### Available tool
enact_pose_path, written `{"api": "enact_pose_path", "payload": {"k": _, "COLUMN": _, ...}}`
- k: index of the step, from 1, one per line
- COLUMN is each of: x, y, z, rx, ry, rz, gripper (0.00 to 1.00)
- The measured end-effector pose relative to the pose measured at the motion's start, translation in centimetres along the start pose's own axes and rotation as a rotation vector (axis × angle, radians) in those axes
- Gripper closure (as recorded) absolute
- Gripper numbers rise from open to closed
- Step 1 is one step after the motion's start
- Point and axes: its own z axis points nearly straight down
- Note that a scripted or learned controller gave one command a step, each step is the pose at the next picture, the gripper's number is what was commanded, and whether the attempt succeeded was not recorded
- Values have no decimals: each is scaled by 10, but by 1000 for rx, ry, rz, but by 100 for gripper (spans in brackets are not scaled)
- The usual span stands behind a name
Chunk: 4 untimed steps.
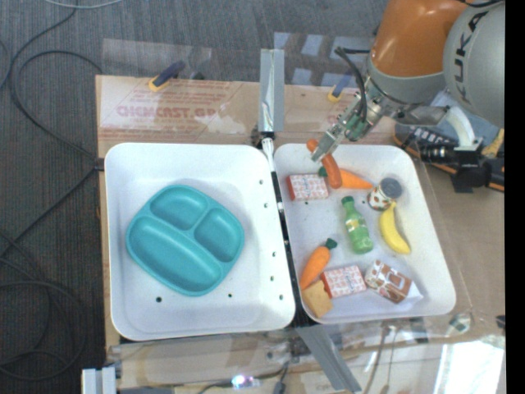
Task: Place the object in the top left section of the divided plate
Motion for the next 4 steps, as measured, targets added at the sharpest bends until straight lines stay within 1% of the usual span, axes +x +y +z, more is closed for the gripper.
{"api": "enact_pose_path", "payload": {"k": 1, "x": 0, "y": 0, "z": 0, "rx": 0, "ry": 0, "rz": 0, "gripper": 0}}
{"api": "enact_pose_path", "payload": {"k": 2, "x": 0, "y": 1, "z": -9, "rx": -1, "ry": 0, "rz": -1, "gripper": 100}}
{"api": "enact_pose_path", "payload": {"k": 3, "x": 21, "y": -81, "z": 99, "rx": 2, "ry": 1, "rz": -218, "gripper": 100}}
{"api": "enact_pose_path", "payload": {"k": 4, "x": 50, "y": -144, "z": 69, "rx": 2, "ry": 0, "rz": -254, "gripper": 100}}
